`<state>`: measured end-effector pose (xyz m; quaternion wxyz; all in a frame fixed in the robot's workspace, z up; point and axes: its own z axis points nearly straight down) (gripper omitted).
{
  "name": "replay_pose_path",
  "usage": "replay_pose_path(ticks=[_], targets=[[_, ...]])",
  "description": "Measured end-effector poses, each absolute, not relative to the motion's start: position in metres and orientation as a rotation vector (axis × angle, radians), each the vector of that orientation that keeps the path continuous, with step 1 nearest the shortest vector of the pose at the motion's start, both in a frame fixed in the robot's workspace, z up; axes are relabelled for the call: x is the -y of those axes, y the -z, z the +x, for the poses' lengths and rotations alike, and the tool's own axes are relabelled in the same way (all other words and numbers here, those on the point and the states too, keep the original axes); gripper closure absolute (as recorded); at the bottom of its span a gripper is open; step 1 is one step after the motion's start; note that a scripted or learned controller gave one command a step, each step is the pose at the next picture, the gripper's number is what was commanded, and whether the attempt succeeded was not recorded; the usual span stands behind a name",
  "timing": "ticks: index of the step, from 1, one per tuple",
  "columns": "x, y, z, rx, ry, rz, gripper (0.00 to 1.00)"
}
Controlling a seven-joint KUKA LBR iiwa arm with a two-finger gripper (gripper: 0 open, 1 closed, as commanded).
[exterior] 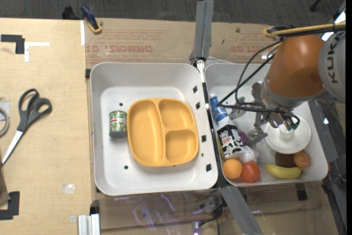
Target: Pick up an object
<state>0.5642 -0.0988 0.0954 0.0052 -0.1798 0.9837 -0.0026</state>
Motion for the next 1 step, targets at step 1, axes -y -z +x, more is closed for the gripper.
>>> replay_pose_path(ticks=[1], targets=[[0.1784, -0.1564, 0.5308, -3.092, 0.002, -0.528, 0.00]])
